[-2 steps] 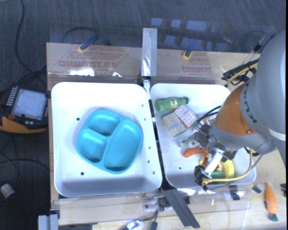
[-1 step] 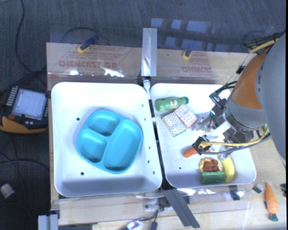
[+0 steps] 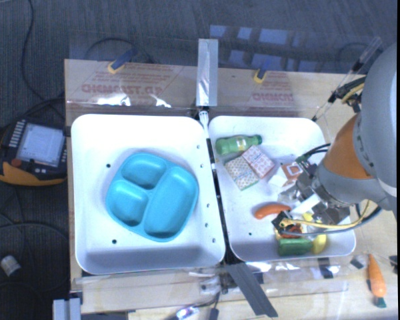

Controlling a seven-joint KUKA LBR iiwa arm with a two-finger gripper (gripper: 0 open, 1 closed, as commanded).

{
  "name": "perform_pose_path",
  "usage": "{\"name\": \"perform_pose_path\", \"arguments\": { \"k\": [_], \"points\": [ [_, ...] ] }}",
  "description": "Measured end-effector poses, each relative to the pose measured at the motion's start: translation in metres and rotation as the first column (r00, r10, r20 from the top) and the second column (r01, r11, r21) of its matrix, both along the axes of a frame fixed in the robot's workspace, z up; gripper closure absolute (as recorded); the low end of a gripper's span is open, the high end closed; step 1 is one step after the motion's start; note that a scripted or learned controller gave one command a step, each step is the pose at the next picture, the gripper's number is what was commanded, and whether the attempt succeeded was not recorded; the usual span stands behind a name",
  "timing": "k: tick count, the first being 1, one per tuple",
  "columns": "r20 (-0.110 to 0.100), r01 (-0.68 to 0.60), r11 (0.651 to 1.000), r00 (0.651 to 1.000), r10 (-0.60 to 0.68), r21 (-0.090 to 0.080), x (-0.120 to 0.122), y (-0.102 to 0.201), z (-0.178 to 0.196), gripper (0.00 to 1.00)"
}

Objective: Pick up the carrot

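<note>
Orange carrot [image 3: 271, 211], blue tray [image 3: 153, 195]

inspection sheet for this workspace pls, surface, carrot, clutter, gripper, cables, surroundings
surface: two white bins side by side on a bench.
job's things: carrot lies in the right bin, by the gripper.
clutter: blue tray in the left bin; green bottle, patterned packets, a green and yellow item in the right bin.
grippers: gripper low over the right bin beside the carrot; fingers unclear.
cables: yellow and black wires at the wrist; black cables on the floor.
surroundings: dark carpet, handheld unit at left, orange tool outside the bins.
</note>
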State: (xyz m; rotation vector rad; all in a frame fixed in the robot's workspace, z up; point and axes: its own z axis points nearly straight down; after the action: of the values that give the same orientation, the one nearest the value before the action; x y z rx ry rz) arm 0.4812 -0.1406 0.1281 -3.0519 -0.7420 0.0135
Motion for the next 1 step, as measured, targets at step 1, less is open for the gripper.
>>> {"name": "perform_pose_path", "arguments": {
  "k": [1],
  "points": [
    [0.002,0.263,0.965,0.965,-0.263,-0.003,0.001,0.0682,0.0542,0.0]
  ]
}}
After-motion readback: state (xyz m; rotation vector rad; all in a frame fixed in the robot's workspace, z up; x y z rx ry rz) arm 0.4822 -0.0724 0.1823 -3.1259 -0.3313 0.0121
